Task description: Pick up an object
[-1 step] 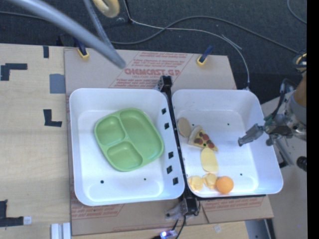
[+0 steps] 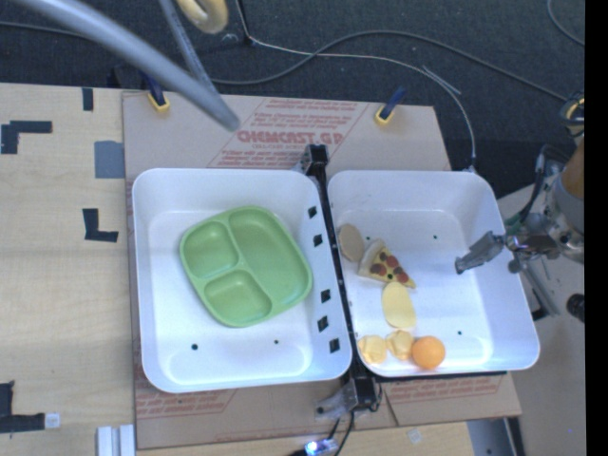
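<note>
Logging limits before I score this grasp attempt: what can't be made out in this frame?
- Hand, camera view: small and blurred over the right bin's right side, so its finger state is unreadable.
- Arm: cut off by the right edge.
- Pale pieces beside the orange ball: too small to identify.

arm (image 2: 570,226) cut off (right edge)

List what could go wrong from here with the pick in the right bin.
1. The food pieces crowd together: the pizza slice touches its neighbours, and the orange sits against the yellow pieces, so a grasp may nudge or catch two.
2. The orange lies close to the right bin's front wall, which could block a finger.
3. The gripper hovers near the bin's right wall, away from the food, so it may close on nothing.
</note>
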Robot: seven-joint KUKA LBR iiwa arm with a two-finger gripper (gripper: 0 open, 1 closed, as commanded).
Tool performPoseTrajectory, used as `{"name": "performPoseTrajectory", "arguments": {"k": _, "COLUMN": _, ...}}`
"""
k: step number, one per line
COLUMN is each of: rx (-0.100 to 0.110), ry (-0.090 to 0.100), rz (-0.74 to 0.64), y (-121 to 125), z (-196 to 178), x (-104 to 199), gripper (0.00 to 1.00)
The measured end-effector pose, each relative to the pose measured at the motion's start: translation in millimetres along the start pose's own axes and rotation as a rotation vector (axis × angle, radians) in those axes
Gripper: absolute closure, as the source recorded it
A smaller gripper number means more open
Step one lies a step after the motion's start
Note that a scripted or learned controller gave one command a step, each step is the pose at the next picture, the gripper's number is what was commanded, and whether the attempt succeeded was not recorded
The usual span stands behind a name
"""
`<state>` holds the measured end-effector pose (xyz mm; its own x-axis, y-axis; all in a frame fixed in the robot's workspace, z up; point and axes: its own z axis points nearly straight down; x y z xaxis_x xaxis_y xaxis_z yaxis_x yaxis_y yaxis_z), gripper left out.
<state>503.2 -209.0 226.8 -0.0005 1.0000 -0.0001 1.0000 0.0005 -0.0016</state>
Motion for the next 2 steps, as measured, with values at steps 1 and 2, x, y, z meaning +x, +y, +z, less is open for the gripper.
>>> {"name": "performPoseTrajectory", "arguments": {"k": 1, "rx": 0.003, "ry": 0.001, "rz": -0.001, "y": 9, "z": 49, "x": 2, "gripper": 0.0}}
{"name": "performPoseTrajectory", "arguments": {"k": 2, "rx": 0.002, "ry": 0.0, "rz": -0.002, "y": 16, "z": 105, "x": 9, "gripper": 0.0}}
